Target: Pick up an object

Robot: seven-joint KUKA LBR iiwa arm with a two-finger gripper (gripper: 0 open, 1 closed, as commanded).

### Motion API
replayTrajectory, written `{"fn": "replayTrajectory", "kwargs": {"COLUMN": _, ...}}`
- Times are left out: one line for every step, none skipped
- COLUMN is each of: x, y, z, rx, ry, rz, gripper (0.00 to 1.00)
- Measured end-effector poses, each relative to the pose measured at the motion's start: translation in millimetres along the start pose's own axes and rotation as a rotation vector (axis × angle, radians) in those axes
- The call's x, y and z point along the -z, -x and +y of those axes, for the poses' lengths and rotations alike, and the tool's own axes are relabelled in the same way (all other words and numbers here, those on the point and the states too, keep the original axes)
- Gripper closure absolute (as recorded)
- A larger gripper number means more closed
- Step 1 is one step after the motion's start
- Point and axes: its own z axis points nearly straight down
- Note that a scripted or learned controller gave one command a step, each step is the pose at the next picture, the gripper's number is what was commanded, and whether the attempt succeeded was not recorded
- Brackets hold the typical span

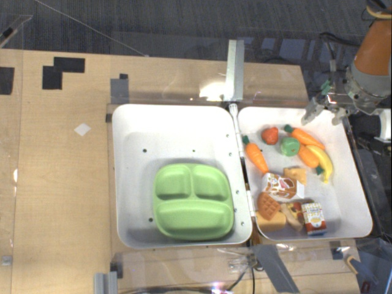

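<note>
My gripper [324,113] hangs over the far edge of the right bin [361,201], below the orange band of the arm. Its two fingers [312,111] stand apart, so it is open with nothing between them. Just below it in the bin lie a long carrot [304,138], a green round piece [290,146], a red tomato [270,135], an orange piece [309,157] and a yellow banana [324,163]. A second carrot [256,158] lies by the bin's left wall. Nearer the front are a snack packet [280,187], a waffle [268,206] and a small juice box [313,217].
The left bin [141,139] holds a green divided plate [194,201] in its front half. A metal divider post [235,72] stands between the bins at the back. Dark cables and hardware [370,139] run along the right bin's right side.
</note>
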Motion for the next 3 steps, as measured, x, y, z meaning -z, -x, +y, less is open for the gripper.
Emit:
{"fn": "replayTrajectory", "kwargs": {"x": -101, "y": -13, "z": 1, "rx": -0.029, "ry": 0.003, "rz": -0.002, "gripper": 0.0}}
{"fn": "replayTrajectory", "kwargs": {"x": -87, "y": -14, "z": 5, "rx": -0.022, "ry": 0.012, "rz": -0.005, "gripper": 1.0}}
{"fn": "replayTrajectory", "kwargs": {"x": -3, "y": -189, "z": 19, "rx": -0.199, "ry": 0.001, "rz": 0.002, "gripper": 1.0}}
